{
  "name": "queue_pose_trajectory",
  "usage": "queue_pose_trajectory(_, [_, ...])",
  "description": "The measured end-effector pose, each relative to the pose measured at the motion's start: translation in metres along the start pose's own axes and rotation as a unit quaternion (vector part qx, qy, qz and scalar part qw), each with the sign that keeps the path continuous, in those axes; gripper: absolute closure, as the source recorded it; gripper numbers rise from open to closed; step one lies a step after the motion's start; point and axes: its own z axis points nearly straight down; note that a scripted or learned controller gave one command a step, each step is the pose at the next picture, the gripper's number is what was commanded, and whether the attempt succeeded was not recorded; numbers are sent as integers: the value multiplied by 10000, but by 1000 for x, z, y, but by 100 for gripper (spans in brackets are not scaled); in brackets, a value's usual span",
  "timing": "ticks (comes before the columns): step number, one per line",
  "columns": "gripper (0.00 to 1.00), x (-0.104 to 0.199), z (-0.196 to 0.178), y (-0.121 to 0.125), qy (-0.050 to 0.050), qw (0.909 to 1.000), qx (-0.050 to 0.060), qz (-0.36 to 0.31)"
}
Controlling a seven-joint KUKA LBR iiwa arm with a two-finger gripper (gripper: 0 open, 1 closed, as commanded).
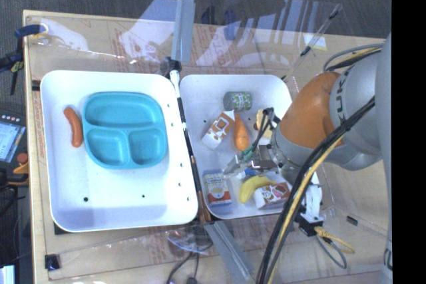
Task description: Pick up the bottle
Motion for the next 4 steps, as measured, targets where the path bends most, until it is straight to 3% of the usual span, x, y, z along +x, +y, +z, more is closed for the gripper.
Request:
queue_pose_trajectory(1, [0, 7, 43, 66, -1, 9994, 0, -348])
queue_pose_trajectory(2, [0, 25, 41, 124, 0, 9992, -10, -392])
queue_pose_trajectory(3, [0, 20, 42, 67, 2, 9855, 1, -1694])
queue_pose_trajectory(4, [100, 20, 33, 67, 5, 9853, 14, -1711])
